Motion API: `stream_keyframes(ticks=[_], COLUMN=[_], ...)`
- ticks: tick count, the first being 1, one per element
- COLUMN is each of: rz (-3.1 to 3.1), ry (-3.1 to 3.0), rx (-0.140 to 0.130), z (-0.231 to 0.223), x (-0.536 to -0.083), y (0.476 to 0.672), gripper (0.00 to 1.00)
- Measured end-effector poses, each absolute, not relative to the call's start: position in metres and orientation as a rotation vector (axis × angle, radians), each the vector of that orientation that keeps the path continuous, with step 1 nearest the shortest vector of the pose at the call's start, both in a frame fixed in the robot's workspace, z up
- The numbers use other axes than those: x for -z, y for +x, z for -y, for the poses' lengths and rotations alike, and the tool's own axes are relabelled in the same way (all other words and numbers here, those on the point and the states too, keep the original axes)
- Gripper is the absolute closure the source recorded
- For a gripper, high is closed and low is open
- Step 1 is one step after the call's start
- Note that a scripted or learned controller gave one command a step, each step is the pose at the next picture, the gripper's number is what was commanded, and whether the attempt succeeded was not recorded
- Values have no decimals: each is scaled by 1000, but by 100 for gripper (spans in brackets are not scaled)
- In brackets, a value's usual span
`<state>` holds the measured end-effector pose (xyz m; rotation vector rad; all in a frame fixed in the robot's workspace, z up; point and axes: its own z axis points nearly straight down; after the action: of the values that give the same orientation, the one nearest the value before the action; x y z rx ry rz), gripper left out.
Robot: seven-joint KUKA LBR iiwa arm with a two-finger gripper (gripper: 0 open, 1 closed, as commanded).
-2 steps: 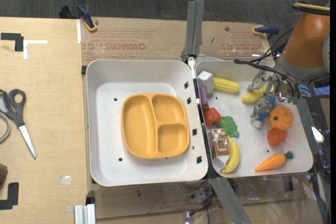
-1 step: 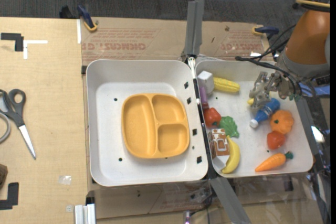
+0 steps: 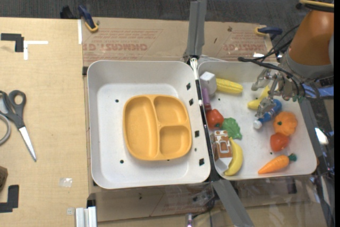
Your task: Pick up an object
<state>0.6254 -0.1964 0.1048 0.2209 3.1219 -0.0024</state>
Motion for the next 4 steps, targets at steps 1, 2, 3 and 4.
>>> stream_keyframes(ticks=[1, 2, 3, 4], rz=[-3115, -3115, -3114, -3111], ry=[217, 217, 364, 402], rx=[4, 4, -1, 0], z=[196, 196, 213, 218], x=[-116, -116, -94, -93], y=[628, 627, 607, 570], gripper=[100, 0, 0, 0])
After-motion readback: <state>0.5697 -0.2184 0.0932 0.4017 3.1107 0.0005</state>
